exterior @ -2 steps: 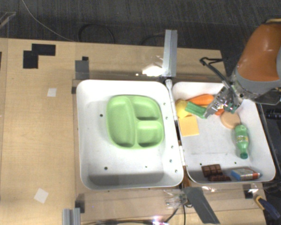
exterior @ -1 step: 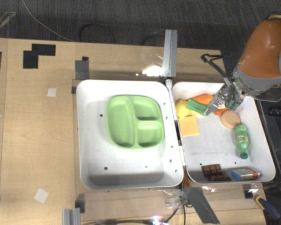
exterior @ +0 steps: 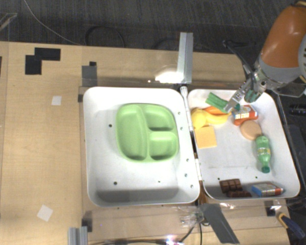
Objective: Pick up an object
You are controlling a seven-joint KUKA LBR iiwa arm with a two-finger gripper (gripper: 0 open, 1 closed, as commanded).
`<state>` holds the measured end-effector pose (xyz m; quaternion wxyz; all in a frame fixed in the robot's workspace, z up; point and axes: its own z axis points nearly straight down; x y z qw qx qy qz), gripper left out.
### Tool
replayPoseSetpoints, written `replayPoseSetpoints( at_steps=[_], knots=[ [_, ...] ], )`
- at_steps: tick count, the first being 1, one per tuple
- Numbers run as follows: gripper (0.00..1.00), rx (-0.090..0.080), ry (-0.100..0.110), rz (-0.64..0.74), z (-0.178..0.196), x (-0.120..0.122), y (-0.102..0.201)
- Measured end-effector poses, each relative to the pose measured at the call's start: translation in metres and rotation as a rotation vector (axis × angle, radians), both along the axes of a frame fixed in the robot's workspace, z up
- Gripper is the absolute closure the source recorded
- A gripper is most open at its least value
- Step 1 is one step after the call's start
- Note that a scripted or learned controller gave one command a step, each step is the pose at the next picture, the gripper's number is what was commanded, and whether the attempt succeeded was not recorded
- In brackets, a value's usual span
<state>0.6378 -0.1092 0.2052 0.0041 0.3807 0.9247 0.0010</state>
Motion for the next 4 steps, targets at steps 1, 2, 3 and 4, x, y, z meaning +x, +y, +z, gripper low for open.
replayPoseSetpoints(
  at_steps=[1, 2, 3, 4],
  knots=[
    [1.0, 0.004, -0.001, -0.249, 0.042, -0.024, 0.055],
    [1.0, 0.003, 0.001, -0.165, 0.038, 0.027, 0.086],
    [1.0, -0.001, -0.003, 0.071, 0.056, 0.033, 0.046],
    [1.0, 0.001, 0.0, 0.113, 0.039, 0.026, 0.083]
  ],
)
